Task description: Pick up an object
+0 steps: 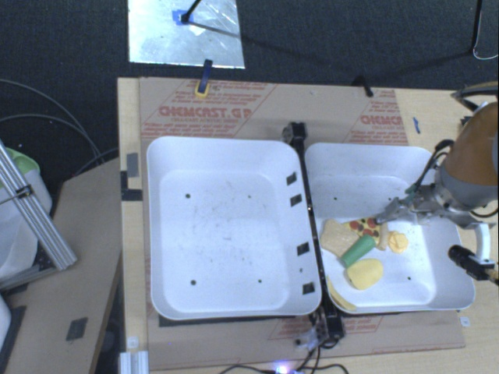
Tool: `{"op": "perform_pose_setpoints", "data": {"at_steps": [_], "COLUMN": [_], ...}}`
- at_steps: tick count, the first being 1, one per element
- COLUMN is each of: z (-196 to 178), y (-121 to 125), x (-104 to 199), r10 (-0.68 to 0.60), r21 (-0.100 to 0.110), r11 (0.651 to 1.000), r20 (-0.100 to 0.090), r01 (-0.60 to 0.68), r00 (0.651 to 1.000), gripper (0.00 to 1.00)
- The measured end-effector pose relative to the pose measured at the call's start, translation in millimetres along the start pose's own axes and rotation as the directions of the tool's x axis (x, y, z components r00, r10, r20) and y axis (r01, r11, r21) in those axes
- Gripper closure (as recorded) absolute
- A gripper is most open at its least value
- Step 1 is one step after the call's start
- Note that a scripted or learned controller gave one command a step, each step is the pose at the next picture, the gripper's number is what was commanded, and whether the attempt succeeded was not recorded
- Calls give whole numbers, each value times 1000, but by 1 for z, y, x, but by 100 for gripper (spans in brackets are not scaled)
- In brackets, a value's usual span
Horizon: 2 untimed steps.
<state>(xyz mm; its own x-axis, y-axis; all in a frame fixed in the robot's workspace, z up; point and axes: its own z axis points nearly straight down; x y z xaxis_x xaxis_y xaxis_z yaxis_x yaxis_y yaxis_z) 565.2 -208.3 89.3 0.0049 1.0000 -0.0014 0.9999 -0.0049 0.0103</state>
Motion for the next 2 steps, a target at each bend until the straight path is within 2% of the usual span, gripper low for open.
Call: {"op": "perform_pose_setpoints", "data": {"at_steps": [1, 2], "z": [1, 0], "y": [58, -11], "x": [53, 19], "r10": [-14, -1], "r21": [-1, -1], "r11": [1000, 1000], "r20": [2, 1], "r01": [14, 1], "r00": [1000, 1000], "gripper": [0, 0]}}
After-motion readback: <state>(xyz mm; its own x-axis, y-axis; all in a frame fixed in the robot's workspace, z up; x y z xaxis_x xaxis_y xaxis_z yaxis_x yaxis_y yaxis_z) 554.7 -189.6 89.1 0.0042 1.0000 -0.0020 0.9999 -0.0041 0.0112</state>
